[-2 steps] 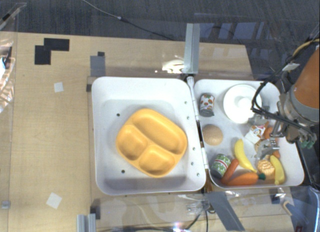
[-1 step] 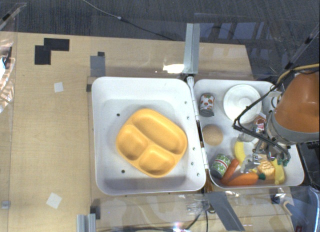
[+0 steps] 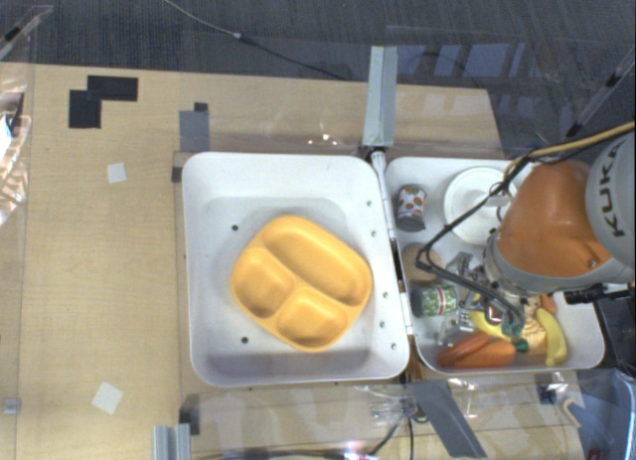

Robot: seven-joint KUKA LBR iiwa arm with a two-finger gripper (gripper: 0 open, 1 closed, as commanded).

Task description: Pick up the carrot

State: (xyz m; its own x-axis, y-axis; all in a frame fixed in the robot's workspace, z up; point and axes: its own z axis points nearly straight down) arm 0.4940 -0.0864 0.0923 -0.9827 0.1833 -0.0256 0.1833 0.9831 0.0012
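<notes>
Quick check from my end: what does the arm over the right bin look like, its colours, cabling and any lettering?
The arm has a rounded orange band above the wrist and a grey shell at the right edge with part of the dark lettering "KU". Below the band sits a grey metal wrist. Black cables loop from the arm's left side down to the hand, and a yellow cable runs along the top. The hand looks dark and metallic.

One overhead camera looks down slantwise on both bins.
</notes>
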